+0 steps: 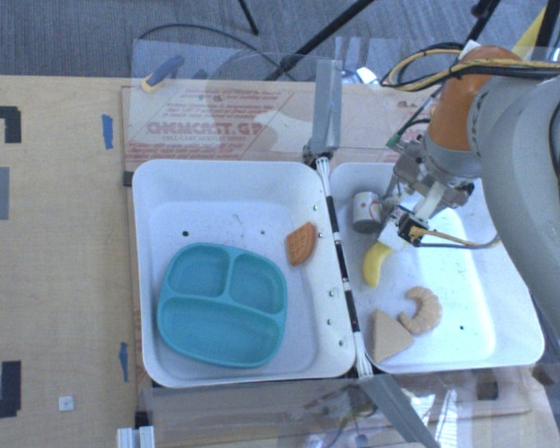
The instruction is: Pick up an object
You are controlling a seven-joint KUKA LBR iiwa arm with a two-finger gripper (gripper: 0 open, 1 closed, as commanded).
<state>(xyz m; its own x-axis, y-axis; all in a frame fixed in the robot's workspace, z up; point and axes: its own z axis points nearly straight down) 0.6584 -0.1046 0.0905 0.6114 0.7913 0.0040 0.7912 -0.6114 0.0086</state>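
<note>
Inside the right bin (504, 339), a small grey can (365, 210) lies by the divider, gripper (399, 220) just beside it above a banana (376, 264); fingers' state: cannot tell. Risk, my read: round can rolls away on contact. Left bin (168, 187) holds a teal tray (224, 304); wooden desk (51, 250), grey carpet behind.

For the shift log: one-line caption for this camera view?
Gripper poised over right bin between grey can and banana; teal tray in left bin.

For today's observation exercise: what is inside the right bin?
The right bin holds a banana, a croissant, a tan wedge and a small grey can. The arm covers the bin's far right part, so anything there is hidden.
</note>
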